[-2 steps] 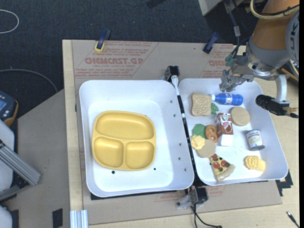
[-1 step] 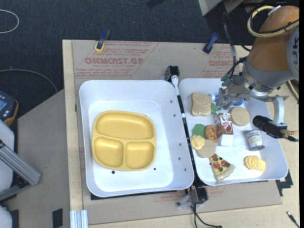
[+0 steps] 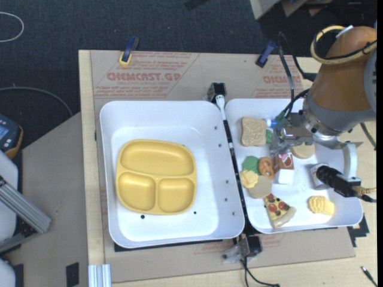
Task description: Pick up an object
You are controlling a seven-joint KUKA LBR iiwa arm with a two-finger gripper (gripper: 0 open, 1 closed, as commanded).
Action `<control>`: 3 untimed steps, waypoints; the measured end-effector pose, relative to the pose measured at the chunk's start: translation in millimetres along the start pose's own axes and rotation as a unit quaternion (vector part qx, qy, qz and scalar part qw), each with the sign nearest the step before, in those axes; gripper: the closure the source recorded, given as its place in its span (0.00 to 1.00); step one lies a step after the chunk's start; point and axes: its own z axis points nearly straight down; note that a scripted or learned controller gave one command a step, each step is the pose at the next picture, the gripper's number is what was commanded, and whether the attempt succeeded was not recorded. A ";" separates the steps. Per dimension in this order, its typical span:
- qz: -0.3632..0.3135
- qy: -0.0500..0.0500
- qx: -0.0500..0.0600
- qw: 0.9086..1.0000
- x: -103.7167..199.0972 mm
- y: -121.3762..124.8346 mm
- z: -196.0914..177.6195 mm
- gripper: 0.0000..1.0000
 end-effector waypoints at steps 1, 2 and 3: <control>-0.002 0.000 0.000 1.000 36.3 -23.9 -4.4 1.00; 0.000 -0.001 -0.003 1.000 21.9 -23.3 -11.3 1.00; -0.001 -0.001 -0.001 1.000 27.9 -13.4 4.8 1.00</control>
